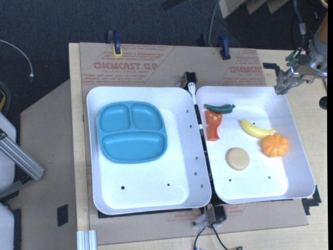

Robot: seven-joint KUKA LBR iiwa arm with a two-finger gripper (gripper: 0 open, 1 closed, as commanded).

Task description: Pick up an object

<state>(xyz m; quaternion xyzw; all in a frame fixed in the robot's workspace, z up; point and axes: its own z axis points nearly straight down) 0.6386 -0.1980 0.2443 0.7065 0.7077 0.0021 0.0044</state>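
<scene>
Two white bins side by side on the table (156, 61), camera view.

Left bin (140, 191): one blue divided plate (132, 132), three compartments, lying flat.

Right bin (296, 176): five candidate objects. Green pepper (220, 108) near the far wall, touching the top of an orange-red carrot-like piece (213, 125) beside the centre divider. Yellow banana (256, 129) mid-bin, its tip just beside the orange pumpkin (274, 145). Round tan disc (238, 158), apart from the rest.

End effector (283, 85): above the far right corner of the right bin, away from all items, holding nothing. Whether its fingers are spread or closed cannot be told.

Handling note: the tan disc looks the cleanest target, with free space around it. The banana and pumpkin crowd each other; a descent there risks nudging both.

Hard to make out: the end effector is small, dark and blurred, and the arm is cut off at the frame edge.
</scene>
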